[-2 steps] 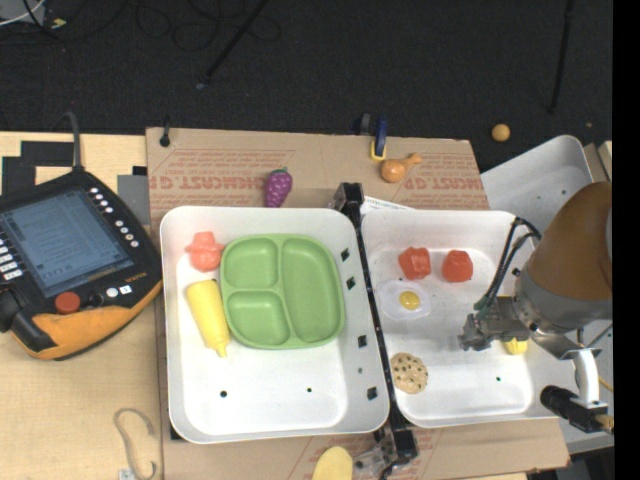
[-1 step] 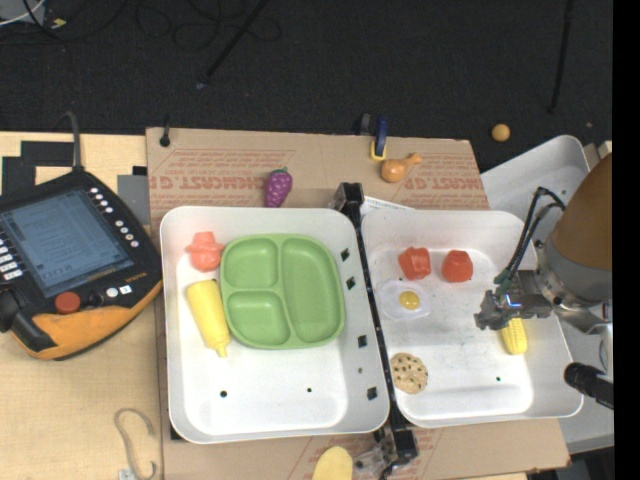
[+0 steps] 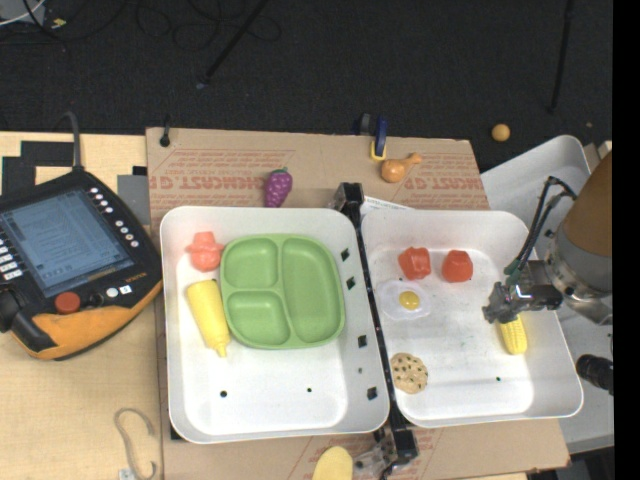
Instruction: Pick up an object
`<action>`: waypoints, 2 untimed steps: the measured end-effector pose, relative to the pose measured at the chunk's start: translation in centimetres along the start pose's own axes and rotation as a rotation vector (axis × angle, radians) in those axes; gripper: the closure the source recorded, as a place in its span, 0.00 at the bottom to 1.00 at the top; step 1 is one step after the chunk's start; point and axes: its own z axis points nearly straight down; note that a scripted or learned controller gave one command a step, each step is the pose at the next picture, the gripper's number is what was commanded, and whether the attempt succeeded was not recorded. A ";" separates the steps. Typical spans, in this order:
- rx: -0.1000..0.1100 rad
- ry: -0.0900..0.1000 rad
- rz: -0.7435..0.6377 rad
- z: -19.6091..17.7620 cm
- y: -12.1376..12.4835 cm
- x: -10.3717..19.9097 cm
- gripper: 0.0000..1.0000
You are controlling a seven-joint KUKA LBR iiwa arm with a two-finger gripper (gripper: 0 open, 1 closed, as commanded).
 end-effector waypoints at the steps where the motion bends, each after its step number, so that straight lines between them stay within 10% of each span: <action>1: 0.004 0.003 -0.005 -0.1 0.6 6.0 1.00; 2: 0.005 0.003 -0.004 -0.9 -0.2 11.4 1.00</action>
